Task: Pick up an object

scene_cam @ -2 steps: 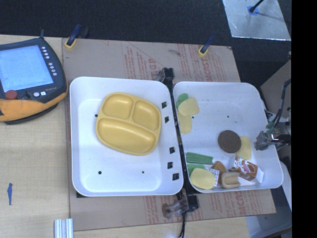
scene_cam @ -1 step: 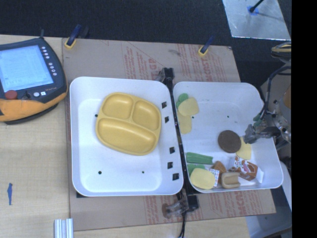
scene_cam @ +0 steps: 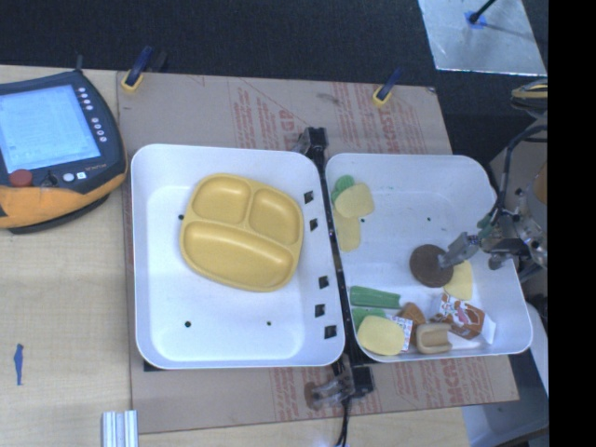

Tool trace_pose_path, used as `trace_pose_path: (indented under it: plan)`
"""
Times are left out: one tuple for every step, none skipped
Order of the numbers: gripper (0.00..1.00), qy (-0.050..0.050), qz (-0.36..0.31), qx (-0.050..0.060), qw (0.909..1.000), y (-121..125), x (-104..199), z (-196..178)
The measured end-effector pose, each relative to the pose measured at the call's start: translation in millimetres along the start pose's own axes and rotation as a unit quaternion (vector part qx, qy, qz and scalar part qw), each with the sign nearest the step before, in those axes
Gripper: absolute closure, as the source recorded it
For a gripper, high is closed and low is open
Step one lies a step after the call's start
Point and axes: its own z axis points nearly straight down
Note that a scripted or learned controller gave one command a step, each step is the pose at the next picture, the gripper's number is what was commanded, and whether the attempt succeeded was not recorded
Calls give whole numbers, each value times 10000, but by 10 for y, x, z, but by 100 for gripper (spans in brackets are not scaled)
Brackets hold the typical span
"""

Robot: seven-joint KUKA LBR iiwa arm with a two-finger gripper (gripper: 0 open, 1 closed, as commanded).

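1. Grey metal gripper point(scene_cam: 468, 250) sits at the right side of the right bin point(scene_cam: 419, 170), reaching in from the right edge. From my station I cannot tell whether it is open or closed; the tip is too small and blurred.
2. Directly left of the tip lies a brown round disc point(scene_cam: 429, 264), touching or nearly touching it. I see nothing clearly held.
3. Just below the tip, a pale yellow piece point(scene_cam: 461, 282) lies against the bin floor.
4. Further down, along the bin's lower wall, I note a printed packet point(scene_cam: 463, 318), a tan bread-like piece point(scene_cam: 431, 338), a yellow rounded piece point(scene_cam: 382, 335) and a green long piece point(scene_cam: 374, 297), all close together.
5. At the bin's upper left, well apart from the gripper, a pale yellow shape point(scene_cam: 354, 202) lies beside a green piece point(scene_cam: 342, 185).
6. Left bin point(scene_cam: 158, 250) carries a yellow divided tray point(scene_cam: 244, 231), upright, three compartments.
7. Beyond the bins, on the bench at far left, a teach pendant point(scene_cam: 51, 142) rests with its screen lit.
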Motion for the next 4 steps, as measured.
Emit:
trace_pose_path:
  plan:
    - [0, 4, -20, 15, 10000, 509, 36, 989]
    - [100, 0, -17, 8, 10000, 501, 17, 832]
    - [100, -13, 17, -28, 10000, 182, -190, -2]
    - [100, 33, -38, 42, 10000, -110, 680, 367]
